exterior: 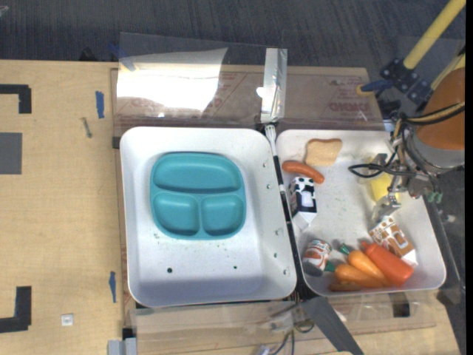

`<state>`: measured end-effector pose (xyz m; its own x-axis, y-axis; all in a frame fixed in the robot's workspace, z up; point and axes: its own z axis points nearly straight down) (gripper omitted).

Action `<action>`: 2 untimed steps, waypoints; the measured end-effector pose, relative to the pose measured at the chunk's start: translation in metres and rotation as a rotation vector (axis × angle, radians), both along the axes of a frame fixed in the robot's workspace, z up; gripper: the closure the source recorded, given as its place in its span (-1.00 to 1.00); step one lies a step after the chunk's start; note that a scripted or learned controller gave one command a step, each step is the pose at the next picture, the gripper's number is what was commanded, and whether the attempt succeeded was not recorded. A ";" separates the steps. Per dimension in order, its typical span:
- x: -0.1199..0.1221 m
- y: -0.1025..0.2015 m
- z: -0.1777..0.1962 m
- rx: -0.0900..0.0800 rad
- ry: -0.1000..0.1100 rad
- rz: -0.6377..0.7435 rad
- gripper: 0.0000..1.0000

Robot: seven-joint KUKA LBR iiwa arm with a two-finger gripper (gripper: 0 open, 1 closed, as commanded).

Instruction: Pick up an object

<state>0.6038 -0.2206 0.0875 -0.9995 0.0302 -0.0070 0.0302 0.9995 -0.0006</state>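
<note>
Toy carrots (369, 266) and a small can (316, 254) crowd the right bin's (336, 186) near edge; beyond them the gripper (390, 195) hangs low over a yellow item (378, 188), possibly a banana, finger state unclear. Farther back lie a sausage (303, 170) and bread (323, 151).

The arm (443, 117) is cut off at the right edge.
</note>
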 end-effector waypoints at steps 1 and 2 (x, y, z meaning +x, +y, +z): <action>0.005 0.001 0.015 -0.004 -0.014 0.003 1.00; 0.055 -0.002 0.000 -0.002 -0.004 0.138 1.00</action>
